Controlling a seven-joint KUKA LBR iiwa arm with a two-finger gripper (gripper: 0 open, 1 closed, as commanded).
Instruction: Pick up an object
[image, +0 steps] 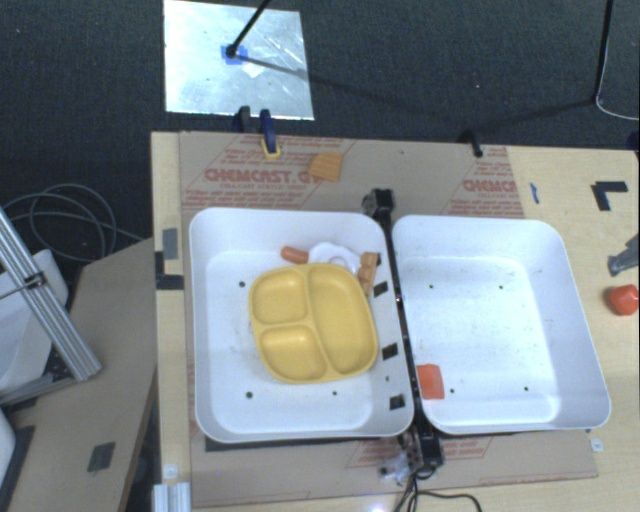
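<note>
Two shallow white bins are set side by side on the desk (560, 165), touching along their inner rims. The left bin (215, 300) is occupied mostly by a yellow divided plate (312, 322), which lies flat near the bin's middle. Just beyond the plate's far edge, a small orange sausage-shaped piece (294, 255) is seen beside a white object (334, 256) that is partly covered by the plate. A small tan block (368, 270) is placed next to the bin's right wall.

In the right bin (570, 300), a single red-orange block (429, 380) is found in the near left corner, close to the wall.

At the view's right edge, outside the right bin and over the desk, a grey part taken to be the tool (626, 256) is glimpsed, well apart from every object in the bins. Whether it is released or clenched cannot be told, and nothing is seen held in it. Just below it an orange-red piece (622, 298) is visible; whether it belongs to the arm cannot be told.
</note>
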